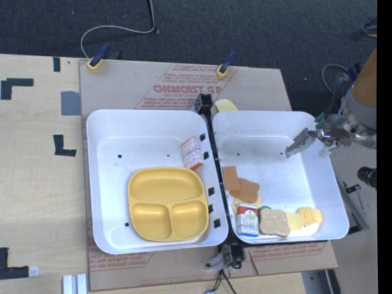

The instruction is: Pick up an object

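My gripper hangs over the upper right part of the right bin, and I cannot tell from here how it is set; nothing shows in its grasp. The things to pick lie well below it along that bin's near edge: brown slices, a small carton, a bread slice and a yellow piece. In the left bin sit a yellow divided tray and a small packet.
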### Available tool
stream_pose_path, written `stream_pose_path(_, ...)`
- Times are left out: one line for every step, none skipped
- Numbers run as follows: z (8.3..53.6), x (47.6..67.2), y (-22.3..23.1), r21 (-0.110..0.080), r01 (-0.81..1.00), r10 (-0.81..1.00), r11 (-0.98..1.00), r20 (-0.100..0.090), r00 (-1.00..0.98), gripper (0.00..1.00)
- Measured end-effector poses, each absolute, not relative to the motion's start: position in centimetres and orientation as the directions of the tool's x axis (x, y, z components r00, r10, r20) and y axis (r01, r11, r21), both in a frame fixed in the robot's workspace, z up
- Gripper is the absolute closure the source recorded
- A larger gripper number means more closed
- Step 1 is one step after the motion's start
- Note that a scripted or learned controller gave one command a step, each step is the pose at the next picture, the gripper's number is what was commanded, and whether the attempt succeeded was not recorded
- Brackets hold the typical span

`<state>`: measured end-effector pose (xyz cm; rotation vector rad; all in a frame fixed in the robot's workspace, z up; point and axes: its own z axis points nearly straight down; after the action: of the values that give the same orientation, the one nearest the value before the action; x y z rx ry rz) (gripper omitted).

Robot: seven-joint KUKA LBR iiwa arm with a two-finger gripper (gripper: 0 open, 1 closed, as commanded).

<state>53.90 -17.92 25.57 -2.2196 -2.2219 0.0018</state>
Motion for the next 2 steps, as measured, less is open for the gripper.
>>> stream_pose_path(13.2,52.8,-13.7,-0.016,1.000,1.000,0.003,0.006,-0.003,0.00)
stream_pose_path(8.6,52.1,-11.1,0.005,1.000,1.000,-0.001,-0.002,0.001,0.00)
